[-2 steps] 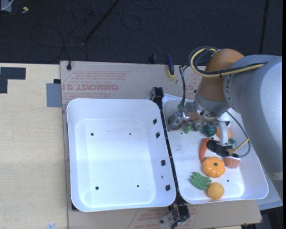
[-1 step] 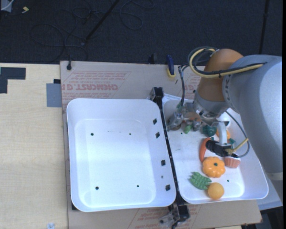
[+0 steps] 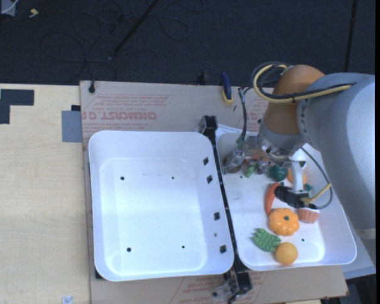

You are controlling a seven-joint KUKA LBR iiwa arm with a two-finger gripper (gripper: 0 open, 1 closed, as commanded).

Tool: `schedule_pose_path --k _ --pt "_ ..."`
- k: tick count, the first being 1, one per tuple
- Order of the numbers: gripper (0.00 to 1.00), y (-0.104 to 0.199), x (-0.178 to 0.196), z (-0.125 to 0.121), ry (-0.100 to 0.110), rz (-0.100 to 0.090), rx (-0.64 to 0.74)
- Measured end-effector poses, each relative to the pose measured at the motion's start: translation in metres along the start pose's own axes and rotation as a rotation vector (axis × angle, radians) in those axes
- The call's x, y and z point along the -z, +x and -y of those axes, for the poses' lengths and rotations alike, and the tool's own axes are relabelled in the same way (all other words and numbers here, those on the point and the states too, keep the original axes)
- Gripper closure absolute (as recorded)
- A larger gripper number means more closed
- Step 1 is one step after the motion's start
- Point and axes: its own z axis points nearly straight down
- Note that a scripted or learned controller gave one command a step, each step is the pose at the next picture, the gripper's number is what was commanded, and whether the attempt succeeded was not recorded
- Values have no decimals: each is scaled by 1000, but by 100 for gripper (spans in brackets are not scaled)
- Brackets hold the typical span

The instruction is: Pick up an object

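Orange toys, a pumpkin [image 3: 284, 221] and a ball [image 3: 286, 253], lie loose in the right bin [image 3: 335, 249]. Gripper [image 3: 240, 159] is down at the bin's far end; nothing looks lifted yet.

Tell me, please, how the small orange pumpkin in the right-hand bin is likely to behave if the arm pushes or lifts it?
The pumpkin looks squat and flat-bottomed, so it would probably slide rather than roll. Its smooth, ribbed, rounded sides may slip between fingers. It sits close to the round orange fruit and green leafy piece, so a push would likely nudge those too.
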Motion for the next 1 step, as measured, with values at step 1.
schedule_pose_path --k 1 --pt "0 4 0 0 1 -1 5"
